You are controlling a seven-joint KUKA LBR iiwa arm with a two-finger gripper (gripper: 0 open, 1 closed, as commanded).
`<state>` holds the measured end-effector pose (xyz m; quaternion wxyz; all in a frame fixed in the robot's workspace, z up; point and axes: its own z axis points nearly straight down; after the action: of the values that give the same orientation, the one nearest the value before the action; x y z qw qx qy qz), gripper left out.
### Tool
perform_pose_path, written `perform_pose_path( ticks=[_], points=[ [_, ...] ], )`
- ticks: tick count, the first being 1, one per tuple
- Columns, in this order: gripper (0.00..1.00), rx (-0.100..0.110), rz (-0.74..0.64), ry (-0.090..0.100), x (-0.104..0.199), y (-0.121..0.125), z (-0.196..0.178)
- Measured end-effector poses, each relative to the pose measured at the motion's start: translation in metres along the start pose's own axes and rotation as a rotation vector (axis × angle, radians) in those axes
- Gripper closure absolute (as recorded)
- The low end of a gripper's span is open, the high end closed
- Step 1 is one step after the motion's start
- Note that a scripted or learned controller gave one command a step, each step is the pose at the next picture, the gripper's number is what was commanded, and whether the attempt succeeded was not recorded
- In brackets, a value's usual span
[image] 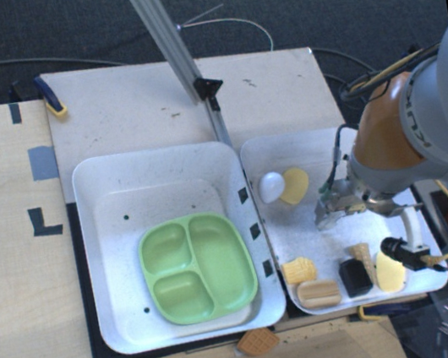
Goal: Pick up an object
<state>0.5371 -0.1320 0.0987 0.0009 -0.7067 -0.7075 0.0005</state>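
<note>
So we see the pincer [331, 217] low inside the right bin [304, 144], just beside the yellow piece [295, 186] (nothing visibly gripped); we cannot tell its state, and the lift remains.

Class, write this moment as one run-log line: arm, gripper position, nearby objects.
arm: over right bin | gripper: low above bin floor | holding: nothing seen | nearest: yellow piece, white ball | left bin: green divided plate
</note>
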Motion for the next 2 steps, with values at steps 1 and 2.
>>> perform_pose_path(
  ticks=[1, 2],
  points=[
    [1.00, -0.004, 0.000, -0.001, 0.000, 0.002, -0.042],
    [1.00, -0.006, -0.001, -0.001, 0.002, -0.006, -0.100]
  ],
)
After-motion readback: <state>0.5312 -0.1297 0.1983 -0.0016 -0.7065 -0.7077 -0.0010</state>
